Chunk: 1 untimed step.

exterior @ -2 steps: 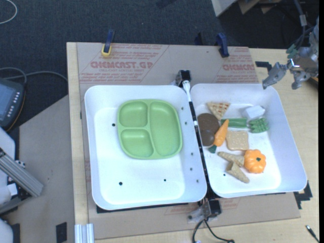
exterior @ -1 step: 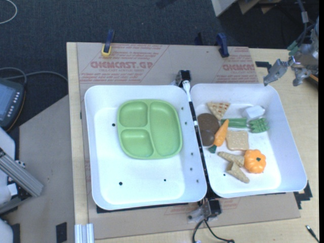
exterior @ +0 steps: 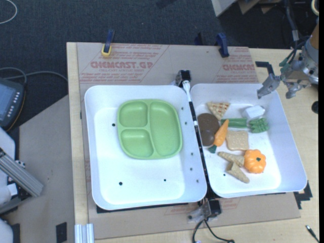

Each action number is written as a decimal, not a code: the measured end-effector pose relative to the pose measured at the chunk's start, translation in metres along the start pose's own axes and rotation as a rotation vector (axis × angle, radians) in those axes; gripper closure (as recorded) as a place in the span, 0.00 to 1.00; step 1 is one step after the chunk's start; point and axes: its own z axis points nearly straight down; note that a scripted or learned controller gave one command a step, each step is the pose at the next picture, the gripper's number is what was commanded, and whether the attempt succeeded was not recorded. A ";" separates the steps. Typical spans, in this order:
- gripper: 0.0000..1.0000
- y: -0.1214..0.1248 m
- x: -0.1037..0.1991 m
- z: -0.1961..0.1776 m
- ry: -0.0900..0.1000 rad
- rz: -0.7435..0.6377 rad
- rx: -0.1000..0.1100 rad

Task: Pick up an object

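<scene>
The gripper point(exterior: 277, 85) is hovering above the far right corner of the right bin point(exterior: 293, 151), its two fingers spread apart with nothing between them — one finger tip is pointing down-left toward the bin's rim, the other is sitting closer to the wrist.

Nearest to it is lying a small white block point(exterior: 254, 110), just inside the bin, below and to the left of the fingers. Touching that block is a green piece point(exterior: 250, 125) with its long axis running roughly left to right across the bin. Further from the tool are lying an orange carrot point(exterior: 221, 132), tilted, resting against a brown oval piece point(exterior: 207, 127), then a waffle wedge point(exterior: 218, 108), a square cracker point(exterior: 237, 140) and a small orange pumpkin point(exterior: 254, 161).

Any pick is therefore lying down-left of the fingers — I judge the white block the shortest reach, needing a descent and a small shift inward.

The left bin point(exterior: 101, 186) is holding a green divided plate point(exterior: 150, 128), well apart from the tool.
</scene>
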 end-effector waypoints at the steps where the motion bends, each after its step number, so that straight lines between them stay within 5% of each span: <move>1: 0.00 -0.008 -0.003 0.048 0.000 0.000 0.000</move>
